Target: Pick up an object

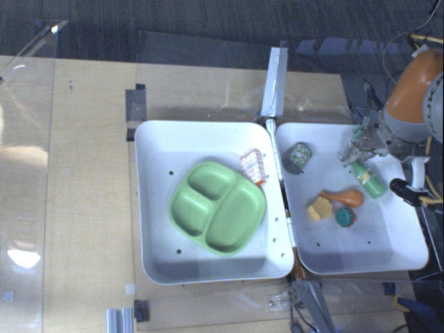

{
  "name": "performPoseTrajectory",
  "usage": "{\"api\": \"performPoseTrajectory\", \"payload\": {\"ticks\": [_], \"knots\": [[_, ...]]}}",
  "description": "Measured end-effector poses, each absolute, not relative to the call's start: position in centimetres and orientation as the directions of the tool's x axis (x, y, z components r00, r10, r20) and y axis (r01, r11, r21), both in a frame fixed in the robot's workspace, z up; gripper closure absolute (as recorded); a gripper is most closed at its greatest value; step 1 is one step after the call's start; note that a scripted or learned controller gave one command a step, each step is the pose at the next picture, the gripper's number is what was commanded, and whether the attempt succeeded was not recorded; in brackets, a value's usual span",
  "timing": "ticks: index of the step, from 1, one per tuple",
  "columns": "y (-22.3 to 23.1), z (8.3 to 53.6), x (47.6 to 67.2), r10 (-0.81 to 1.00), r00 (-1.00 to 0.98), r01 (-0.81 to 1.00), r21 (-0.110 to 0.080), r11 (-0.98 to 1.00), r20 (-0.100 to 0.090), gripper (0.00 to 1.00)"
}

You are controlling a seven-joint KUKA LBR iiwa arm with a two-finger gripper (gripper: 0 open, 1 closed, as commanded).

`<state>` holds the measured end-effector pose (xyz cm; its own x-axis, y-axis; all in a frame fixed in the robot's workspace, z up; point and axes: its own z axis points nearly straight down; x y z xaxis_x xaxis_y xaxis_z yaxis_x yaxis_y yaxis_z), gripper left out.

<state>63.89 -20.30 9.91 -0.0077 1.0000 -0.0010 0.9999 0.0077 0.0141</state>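
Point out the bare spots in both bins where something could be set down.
Left bin: bare floor left of and below the green divided tray, and along the top wall; the small packet crowds the upper right. Right bin: bare along the bottom, below the yellow block and teal ball. Crowded around the can, green bottle and gripper.

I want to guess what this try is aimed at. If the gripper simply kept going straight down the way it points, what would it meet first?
Most likely the green bottle, lying directly under the gripper in the right bin. Height above it is hard to judge from this slanted view.
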Motion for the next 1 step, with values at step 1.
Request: {"api": "performPoseTrajectory", "payload": {"ticks": [1], "knots": [[-11.05, 19.94, 61.52, 1.000, -0.007, 1.000, 0.004, 0.007, 0.000, 1.00]]}}
